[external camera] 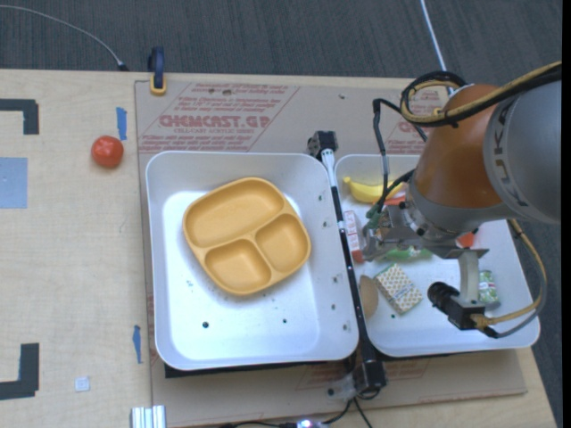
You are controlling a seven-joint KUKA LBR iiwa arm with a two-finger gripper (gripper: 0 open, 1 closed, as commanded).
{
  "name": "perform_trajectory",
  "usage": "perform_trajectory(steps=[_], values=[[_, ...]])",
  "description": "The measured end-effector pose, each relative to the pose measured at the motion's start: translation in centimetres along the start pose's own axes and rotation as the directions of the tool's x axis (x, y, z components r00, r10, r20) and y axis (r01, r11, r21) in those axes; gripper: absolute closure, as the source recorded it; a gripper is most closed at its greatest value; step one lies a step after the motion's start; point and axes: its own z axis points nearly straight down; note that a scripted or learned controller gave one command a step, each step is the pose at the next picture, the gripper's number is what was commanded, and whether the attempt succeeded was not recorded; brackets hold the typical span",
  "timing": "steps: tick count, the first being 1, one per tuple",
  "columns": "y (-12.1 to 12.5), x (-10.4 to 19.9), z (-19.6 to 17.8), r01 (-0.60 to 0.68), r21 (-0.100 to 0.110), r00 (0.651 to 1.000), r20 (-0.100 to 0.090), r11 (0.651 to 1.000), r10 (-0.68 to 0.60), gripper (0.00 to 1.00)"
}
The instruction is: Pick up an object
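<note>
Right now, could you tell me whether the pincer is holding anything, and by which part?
Cannot be told: the pincer is low in the right bin, covered by the wrist.

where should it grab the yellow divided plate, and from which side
Its raised rim, on the edge facing the right bin, coming straight down from above. The yellow plate lies flat and right way up in the left bin, probably too wide to span, so only the thin rim offers a pinch; that edge is nearest the arm.
</note>
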Motion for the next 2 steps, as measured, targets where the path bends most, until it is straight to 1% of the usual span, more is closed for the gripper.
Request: perform_trajectory(steps=[1,2], values=[[-1.0,-5.8,0.0,-0.003,0.002,1.0,0.001,1.0,0.003,1.0],[-1.6,-11.3,1.3,-0.004,0.004,1.0,0.001,1.0,0.004,1.0]])
